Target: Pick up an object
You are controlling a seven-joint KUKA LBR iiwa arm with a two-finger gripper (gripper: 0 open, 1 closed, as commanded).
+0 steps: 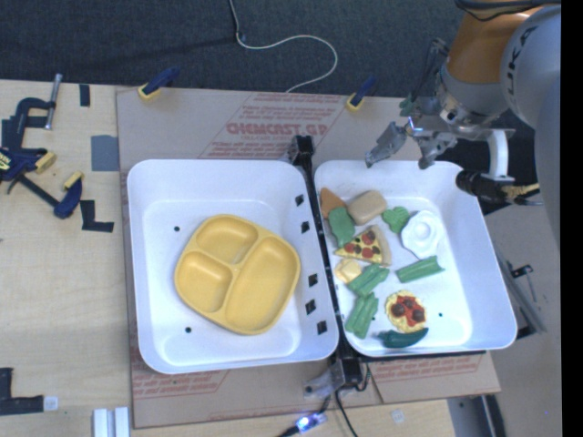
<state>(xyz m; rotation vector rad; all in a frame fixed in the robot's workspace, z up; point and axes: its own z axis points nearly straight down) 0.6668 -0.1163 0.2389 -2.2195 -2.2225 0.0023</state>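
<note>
The right bin (474, 271) holds several toy foods: a tan bread roll (367, 206), a pizza slice (365, 245), a fried egg (421, 233), a small round pizza (405, 309), green bean pieces (418, 269) and a dark green pepper (402, 339). My gripper (403, 147) hangs above the far rim of that bin, its two fingers spread apart with nothing between them. It is up and away from the food, behind the bread roll and the egg.
The left bin (155, 244) holds a yellow divided plate (238, 272). Black clips (314, 271) line the seam between the bins. Blue clamps (36, 167) lie on the bench at the far left. A white cable (291, 48) loops behind the bins.
</note>
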